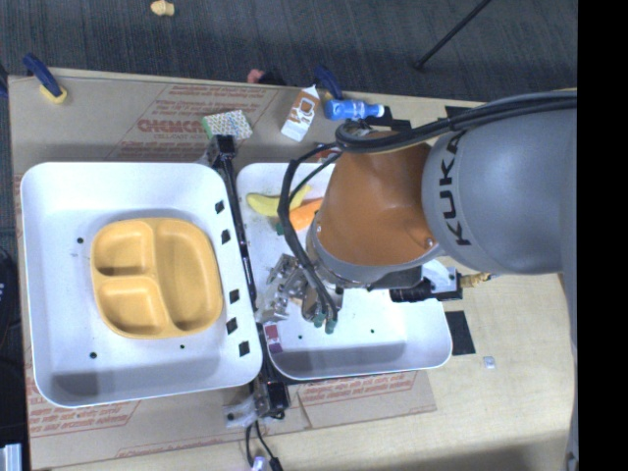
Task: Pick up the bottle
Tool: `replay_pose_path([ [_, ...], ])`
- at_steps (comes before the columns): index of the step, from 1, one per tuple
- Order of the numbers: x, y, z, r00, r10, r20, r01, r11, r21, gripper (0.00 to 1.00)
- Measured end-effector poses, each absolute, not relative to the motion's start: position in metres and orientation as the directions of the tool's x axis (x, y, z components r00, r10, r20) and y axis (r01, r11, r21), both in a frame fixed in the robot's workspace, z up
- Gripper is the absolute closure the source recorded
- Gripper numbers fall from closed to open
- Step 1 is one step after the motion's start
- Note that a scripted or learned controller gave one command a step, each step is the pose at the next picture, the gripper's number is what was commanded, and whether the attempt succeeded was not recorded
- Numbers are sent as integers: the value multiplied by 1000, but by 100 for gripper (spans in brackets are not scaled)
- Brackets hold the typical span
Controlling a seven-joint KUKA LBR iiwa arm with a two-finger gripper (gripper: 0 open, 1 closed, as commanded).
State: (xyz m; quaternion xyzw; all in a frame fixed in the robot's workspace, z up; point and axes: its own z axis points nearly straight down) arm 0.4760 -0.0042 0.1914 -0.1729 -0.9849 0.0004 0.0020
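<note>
bottle: you cannot pick it out for sure. the big arm covers much of the right bin, so you cannot tell where the bottle lies.
gripper (306, 302): it is low over the right bin, near that bin's left wall and toward its front. you cannot tell if it is open or closed, and you cannot see anything held in it.
small bits: a grey jumble (278, 292) sits just beside the gripper on its left. it is too blurry to name.
arm (491, 194): it comes in from the right, grey, with its orange band (378, 209) over the middle of the right bin.
right bin (432, 346): a yellow thing (260, 204) and an orange thing (302, 214) lie touching at its back, partly under the arm.
left bin (59, 361): a yellow tray (157, 275) with three parts lies flat in the middle.
bench (510, 400): behind the bins you see a small carton (300, 116) and a blue clip (348, 109), near each other.
</note>
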Motion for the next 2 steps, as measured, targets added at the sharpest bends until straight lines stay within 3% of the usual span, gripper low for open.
replay_pose_path([
  [1, 476, 44, 192, -1000, 24, 1, 24, 1000, 0, 100],
  [2, 476, 55, 192, -975, -223, 0, -223, 975, 0, 100],
])
